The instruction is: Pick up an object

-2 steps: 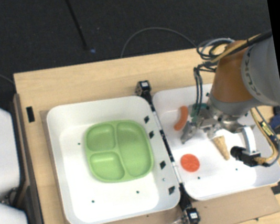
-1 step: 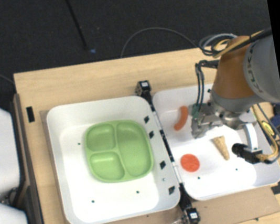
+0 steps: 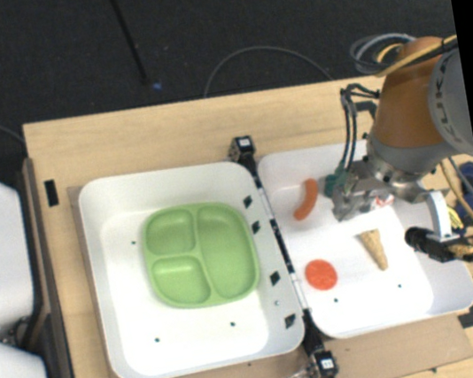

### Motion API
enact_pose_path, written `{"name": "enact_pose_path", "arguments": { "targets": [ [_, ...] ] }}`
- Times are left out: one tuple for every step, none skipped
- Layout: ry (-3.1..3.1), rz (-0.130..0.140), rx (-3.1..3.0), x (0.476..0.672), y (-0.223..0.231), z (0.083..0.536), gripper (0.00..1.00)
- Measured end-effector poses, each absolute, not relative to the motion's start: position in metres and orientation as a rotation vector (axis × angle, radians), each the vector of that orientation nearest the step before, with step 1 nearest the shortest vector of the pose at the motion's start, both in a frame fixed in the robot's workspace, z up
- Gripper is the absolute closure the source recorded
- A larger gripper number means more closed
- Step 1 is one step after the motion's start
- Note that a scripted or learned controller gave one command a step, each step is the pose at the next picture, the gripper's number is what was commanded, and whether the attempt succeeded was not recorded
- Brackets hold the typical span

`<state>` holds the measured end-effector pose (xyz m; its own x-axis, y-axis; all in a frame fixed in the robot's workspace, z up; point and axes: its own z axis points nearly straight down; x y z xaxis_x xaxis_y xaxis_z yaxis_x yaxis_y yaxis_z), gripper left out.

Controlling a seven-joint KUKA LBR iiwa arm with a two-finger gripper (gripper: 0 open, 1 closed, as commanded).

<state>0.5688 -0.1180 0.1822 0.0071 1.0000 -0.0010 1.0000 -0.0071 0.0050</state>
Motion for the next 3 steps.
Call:
{"name": "enact_pose_path", "arguments": {
  "targets": [
    [2.215, 0.004, 2.224, 0.57, -0.119, 0.204, 1.0],
    [2.228, 0.005, 2.212, 0.592, -0.068, 0.221, 1.0],
    [2.228, 0.005, 2.212, 0.609, -0.016, 0.234, 1.0]
  ]
}}
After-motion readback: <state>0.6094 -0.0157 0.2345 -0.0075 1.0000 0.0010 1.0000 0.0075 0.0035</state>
